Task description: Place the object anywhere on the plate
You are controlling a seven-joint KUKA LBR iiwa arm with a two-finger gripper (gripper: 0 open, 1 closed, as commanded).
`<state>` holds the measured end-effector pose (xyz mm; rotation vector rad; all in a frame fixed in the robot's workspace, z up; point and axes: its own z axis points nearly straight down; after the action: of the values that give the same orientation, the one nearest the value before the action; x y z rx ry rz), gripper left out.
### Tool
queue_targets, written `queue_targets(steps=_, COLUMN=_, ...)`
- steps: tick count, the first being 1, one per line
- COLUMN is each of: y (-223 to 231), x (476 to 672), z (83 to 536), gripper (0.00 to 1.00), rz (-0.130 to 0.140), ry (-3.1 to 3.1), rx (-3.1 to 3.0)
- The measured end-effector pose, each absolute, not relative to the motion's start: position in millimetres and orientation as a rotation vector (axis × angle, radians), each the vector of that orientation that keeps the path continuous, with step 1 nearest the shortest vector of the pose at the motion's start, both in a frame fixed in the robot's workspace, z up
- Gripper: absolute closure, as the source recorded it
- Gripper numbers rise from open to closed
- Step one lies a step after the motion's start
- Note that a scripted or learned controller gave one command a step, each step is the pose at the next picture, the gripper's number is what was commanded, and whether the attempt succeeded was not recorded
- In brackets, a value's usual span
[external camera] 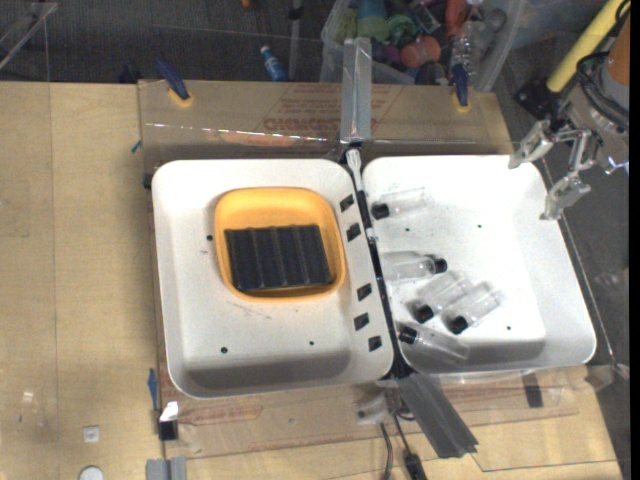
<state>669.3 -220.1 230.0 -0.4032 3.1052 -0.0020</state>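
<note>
Vials [440, 298] lie in right bin [520, 208].

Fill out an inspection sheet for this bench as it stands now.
Surface: two white bins; left bin, right bin, black divider between.
Job's things: orange plate in left bin, dark ribbed insert on it; clear vials with black caps scattered in right bin.
Clutter: nothing seen in the bins beyond these.
Grippers: pincer above right bin's far right corner; nothing between its fingers.
Cables: black leads at the near edge.
Surroundings: tub of coloured toys behind bench.
</note>
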Motion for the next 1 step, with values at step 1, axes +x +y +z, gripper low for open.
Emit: queue_targets(steps=1, y=-210.7, x=669.1, z=231.6, gripper=0.00, rz=-0.001, ry=3.037, rx=-0.772)
